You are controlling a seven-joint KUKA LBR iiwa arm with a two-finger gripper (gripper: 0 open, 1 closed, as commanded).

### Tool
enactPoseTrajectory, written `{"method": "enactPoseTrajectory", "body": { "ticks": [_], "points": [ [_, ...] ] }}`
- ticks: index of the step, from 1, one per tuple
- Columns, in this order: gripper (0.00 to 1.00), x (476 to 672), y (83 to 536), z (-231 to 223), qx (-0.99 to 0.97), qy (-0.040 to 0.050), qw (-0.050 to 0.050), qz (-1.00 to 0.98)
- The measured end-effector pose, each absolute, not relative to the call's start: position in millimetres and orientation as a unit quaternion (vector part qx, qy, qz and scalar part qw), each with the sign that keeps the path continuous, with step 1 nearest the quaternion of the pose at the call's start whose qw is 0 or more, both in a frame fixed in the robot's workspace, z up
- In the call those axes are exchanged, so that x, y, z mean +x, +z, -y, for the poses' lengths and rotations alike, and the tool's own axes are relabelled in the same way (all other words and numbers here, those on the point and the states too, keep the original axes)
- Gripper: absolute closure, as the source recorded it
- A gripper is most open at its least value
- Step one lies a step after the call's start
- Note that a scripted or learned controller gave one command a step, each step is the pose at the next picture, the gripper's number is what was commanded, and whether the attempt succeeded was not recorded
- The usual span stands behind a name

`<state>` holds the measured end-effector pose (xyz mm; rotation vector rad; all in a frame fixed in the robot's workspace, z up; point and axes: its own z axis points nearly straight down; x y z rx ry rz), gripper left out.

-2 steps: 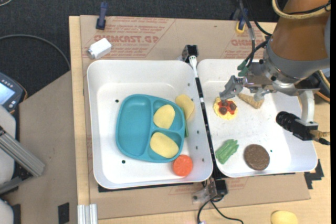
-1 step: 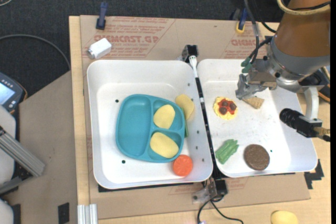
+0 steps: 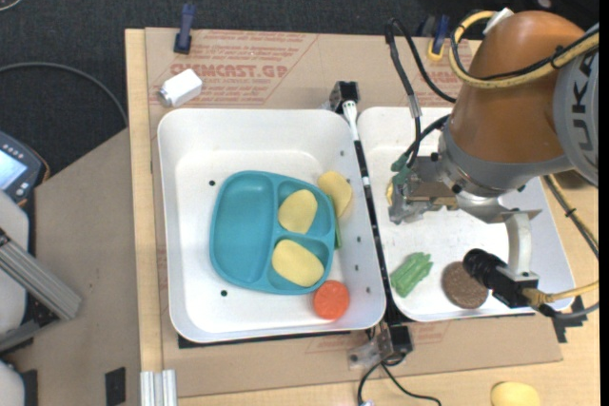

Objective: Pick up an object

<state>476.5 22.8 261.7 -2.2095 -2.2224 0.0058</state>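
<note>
Two bins: shallow white plastic, smooth, rounded corners; left bin and right bin set side by side on a brown cardboard sheet.
Left bin contents: teal compartment tray, glossy, w/ two yellow oval pieces seated in its right-hand compartments; a third yellow piece is seen beside the tray's upper right; an orange ball lies just below the tray.
Right bin contents: green ridged item, elongated, and brown flat disc, both near the front wall.
Gripper: metallic, positioned over the right bin's left part, beneath the orange band; nothing is seen gripped; finger spacing can't be told.
Item vs. gripper: green item lies below the gripper in view, near but apart.
Writing: red print on cardboard, partly legible as "CAST".
</note>
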Motion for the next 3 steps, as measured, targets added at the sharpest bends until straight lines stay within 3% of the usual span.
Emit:
{"method": "enactPoseTrajectory", "body": {
  "ticks": [1, 2, 3],
  "points": [
    [1.0, 485.6, 457.8, 1.0, -0.707, -0.008, -0.008, 0.707],
    [1.0, 479.0, 456.0, 96.9, -0.711, -0.0005, -0.003, 0.704],
    [1.0, 478.2, 406.5, 192.1, -0.71, 0.0022, 0.001, 0.704]
  ]
}}
